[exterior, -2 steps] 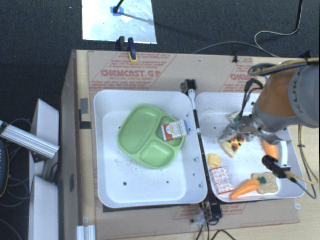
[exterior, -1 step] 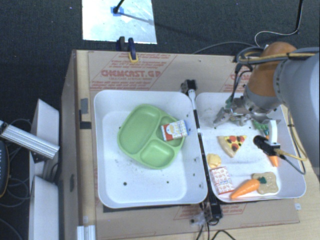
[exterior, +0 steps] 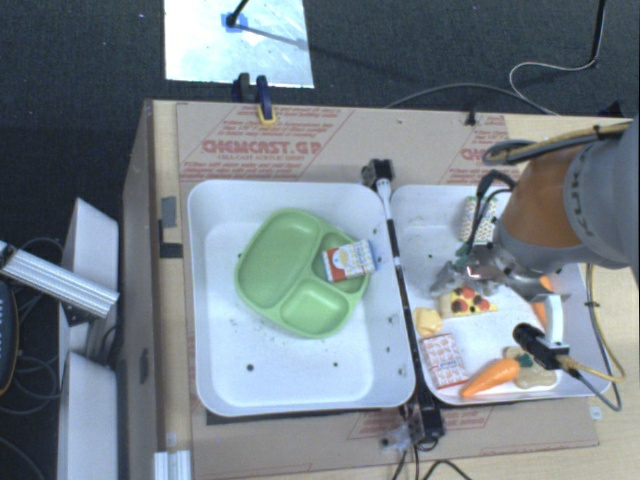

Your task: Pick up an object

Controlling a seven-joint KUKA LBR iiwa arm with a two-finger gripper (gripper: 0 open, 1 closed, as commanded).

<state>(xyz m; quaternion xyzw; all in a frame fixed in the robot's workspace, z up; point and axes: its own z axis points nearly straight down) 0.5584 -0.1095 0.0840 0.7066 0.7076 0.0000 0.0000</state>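
My gripper (exterior: 462,271) is down in the right bin (exterior: 425,218), near its middle. It hangs right above a toy pizza slice (exterior: 470,304), and I cannot tell whether it touches the slice. A yellow piece (exterior: 428,320) lies just to the gripper's lower left. Nearer the front are a pink-patterned packet (exterior: 442,357), an orange carrot (exterior: 491,375) and a tan cookie (exterior: 537,373). The arm's grey and orange body hides the right side of this bin.
The left bin (exterior: 225,368) holds a green divided plate (exterior: 290,273) with a small red and white carton (exterior: 349,261) on its right edge. A patterned packet (exterior: 470,218) stands at the back of the right bin. An orange piece (exterior: 541,311) and a white one (exterior: 555,320) lie at the right.
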